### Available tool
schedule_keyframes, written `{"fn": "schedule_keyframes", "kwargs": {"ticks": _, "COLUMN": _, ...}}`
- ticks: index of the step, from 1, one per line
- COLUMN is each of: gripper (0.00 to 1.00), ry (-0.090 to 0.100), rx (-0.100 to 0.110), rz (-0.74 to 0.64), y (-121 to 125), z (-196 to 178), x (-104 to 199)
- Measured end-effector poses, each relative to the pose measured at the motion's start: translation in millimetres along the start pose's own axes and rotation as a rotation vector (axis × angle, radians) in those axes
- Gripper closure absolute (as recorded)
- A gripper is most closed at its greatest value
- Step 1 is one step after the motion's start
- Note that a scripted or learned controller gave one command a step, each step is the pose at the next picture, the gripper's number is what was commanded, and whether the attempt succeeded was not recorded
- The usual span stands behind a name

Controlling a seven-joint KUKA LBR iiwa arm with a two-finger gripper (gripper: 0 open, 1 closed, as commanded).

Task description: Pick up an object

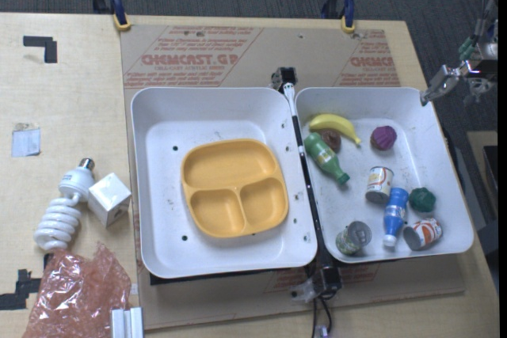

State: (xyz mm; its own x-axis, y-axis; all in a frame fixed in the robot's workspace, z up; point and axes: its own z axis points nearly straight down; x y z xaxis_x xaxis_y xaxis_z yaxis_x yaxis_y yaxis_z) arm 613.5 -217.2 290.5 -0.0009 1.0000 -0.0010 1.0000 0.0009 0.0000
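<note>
The right bin (444, 170) holds several small objects: a yellow banana (334, 125), a green bottle (325, 156) lying on its side, a purple ball (384, 138), a small can (379, 184), a blue bottle (394, 216), a dark green lump (422, 199), a red-and-white can (422, 233) and a grey can (353, 237). My gripper (453, 93) hangs at the far right, above the bin's far right corner and off its rim. It is open with nothing between its fingers, well apart from every object.
The left bin (150, 170) holds a yellow divided plate (235, 187). On the bench to the left lie a spiral light bulb (62, 210), a white cube (109, 198) and crumpled pink plastic (75, 297). Two clamps (119, 12) hold the board's far edge.
</note>
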Motion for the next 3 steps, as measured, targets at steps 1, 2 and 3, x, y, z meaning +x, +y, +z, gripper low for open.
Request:
{"fn": "schedule_keyframes", "kwargs": {"ticks": 1, "gripper": 0.00, "ry": 0.001, "rx": 0.000, "rz": 0.002, "y": -48, "z": 155, "x": -5}}
{"fn": "schedule_keyframes", "kwargs": {"ticks": 2, "gripper": 0.00, "ry": 0.001, "rx": 0.000, "rz": 0.002, "y": -67, "z": 198, "x": 18}}
{"fn": "schedule_keyframes", "kwargs": {"ticks": 3, "gripper": 0.00, "ry": 0.001, "rx": 0.000, "rz": 0.002, "y": -127, "z": 198, "x": 44}}
